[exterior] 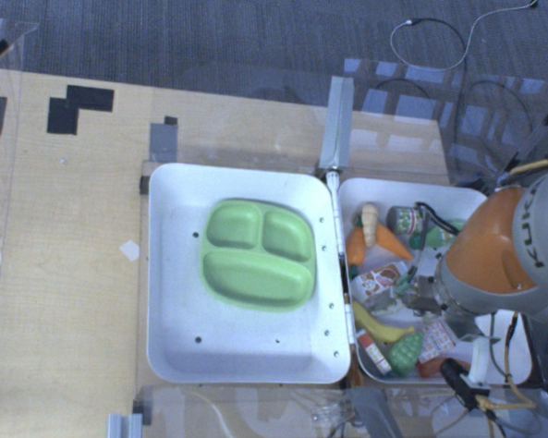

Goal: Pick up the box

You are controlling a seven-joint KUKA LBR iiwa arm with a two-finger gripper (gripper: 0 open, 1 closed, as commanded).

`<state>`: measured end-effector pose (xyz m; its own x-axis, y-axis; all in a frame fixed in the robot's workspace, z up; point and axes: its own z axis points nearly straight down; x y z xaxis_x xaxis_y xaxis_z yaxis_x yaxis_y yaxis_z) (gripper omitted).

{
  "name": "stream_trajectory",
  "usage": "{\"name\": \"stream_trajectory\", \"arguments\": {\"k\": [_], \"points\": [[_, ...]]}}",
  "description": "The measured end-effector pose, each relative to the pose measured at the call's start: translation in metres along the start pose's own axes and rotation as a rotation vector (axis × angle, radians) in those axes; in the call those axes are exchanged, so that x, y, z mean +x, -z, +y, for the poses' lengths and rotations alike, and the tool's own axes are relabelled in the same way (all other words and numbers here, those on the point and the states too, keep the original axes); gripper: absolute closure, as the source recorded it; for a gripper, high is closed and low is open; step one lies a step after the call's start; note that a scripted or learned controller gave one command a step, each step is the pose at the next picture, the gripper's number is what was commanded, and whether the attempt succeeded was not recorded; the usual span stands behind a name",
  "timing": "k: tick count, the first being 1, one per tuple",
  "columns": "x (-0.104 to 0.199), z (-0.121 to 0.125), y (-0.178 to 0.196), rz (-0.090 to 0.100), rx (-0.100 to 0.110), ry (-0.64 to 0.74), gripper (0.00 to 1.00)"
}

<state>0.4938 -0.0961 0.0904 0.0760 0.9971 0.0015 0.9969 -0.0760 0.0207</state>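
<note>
One target: small white printed cardboard box (377, 282) lies in the right white bin (351, 198), just left of the pincer (424, 297), long axis slanting up-right, between orange carrot (392, 239) and yellow banana (381, 324). Pincer state: cannot tell.

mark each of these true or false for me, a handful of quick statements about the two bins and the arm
1. The green divided plate lies in the left bin. True.
2. The banana lies on the green plate. False: it is in the right bin.
3. The arm hangs over the left bin. False: over the right bin.
4. The carrot lies in the right bin. True.
</note>
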Motion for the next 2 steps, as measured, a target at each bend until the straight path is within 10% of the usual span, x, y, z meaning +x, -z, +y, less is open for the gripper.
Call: {"name": "stream_trajectory", "arguments": {"k": [1,2], "points": [[-0.029,0.069,-0.002,-0.003,0.006,-0.007,0.00],[-0.020,0.153,-0.011,0.005,0.107,0.041,0.00]]}}
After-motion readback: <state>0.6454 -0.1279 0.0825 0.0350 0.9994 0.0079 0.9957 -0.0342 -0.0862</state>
